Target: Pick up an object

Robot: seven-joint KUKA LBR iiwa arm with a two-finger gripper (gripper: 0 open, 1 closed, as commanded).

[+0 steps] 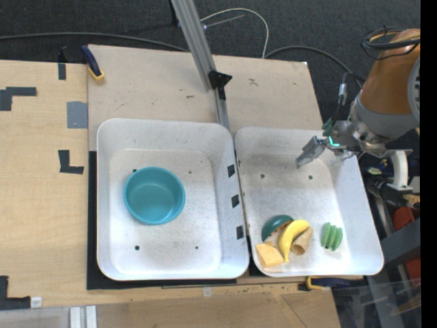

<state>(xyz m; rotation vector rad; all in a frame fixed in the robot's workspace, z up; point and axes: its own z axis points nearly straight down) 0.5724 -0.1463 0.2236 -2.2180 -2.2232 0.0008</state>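
My gripper point(307, 154) hangs over the far right part of the right bin point(273, 156), well away from the objects. Near that bin's front edge lie a yellow banana point(295, 236), a dark green round piece point(275, 224) touching it, a tan block point(269, 255) and a small green ribbed object point(332, 236). A teal bowl point(154, 195) sits upright in the left bin point(116, 142). I see nothing held in the gripper.
A grey metal pole point(198, 36) slants down to the divider between the bins. A yellow-and-blue clamp point(92, 63) sits at the bench's far left corner. Cables run behind the bench and beside the arm point(389, 94) at the right.
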